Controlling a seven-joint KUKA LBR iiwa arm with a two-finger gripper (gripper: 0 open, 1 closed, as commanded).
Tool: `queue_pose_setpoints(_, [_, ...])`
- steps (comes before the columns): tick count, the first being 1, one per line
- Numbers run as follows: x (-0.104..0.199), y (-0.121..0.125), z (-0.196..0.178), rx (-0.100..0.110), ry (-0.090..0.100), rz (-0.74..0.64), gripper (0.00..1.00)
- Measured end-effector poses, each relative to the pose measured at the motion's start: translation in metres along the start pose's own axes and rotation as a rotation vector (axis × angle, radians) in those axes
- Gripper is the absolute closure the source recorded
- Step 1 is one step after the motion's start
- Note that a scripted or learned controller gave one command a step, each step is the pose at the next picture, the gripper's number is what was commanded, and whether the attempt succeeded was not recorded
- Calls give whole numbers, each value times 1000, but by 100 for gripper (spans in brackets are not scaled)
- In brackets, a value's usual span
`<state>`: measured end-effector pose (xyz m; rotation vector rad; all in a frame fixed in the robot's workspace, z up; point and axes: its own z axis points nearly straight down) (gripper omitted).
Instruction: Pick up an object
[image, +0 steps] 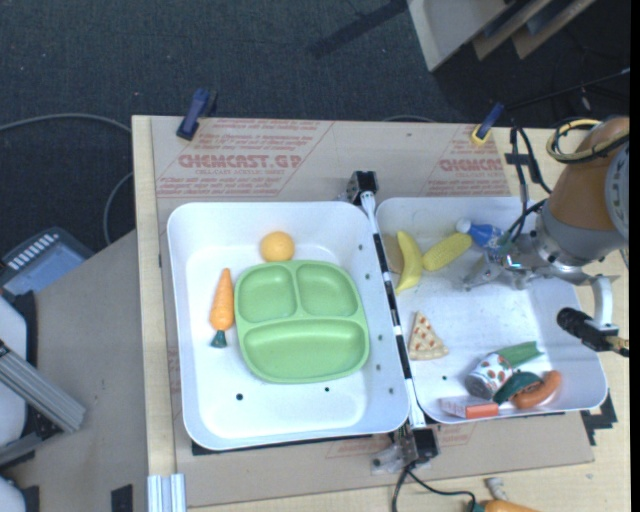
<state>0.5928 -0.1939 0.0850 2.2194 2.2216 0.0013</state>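
My tool (487, 272) hangs low in the far part of the right bin (590, 395), just beside the yellow corn cob (446, 251) and a small blue piece (483, 235); from this slanted look down I cannot tell whether it is released or clenched, and nothing shows in it. Anything here would serve as the object, and the nearest candidates are the corn cob and the banana (407, 260), which lie touching each other along the bin's left side. To do this step well I would, I judge, pick the corn cob: it is a short, plump, ridged shape, probably moulded plastic, and straddling it across its narrow width should hold better than pinching along its length. The banana is smooth and curved, so it may roll or slip out. I would stay off the bin wall and come down squarely, since a skewed approach could just push the piece aside. The flat pizza slice (427, 340) sits mid-bin and looks too thin to get under. The heap in the near corner, a patterned can (487, 376), a green piece (518, 353) and an orange sausage-like piece (537, 391), is crowded. In the left bin (190, 300) a glossy green divided plate (301, 322) rests between a carrot (221, 303) and an orange ball (277, 246).
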Motion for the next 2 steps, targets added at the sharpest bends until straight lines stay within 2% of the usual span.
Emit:
queue_pose_setpoints(1, [-27, -114, 1, 6, 7, 0, 0])
queue_pose_setpoints(2, [-28, -113, -9, 1, 2, 1, 100])
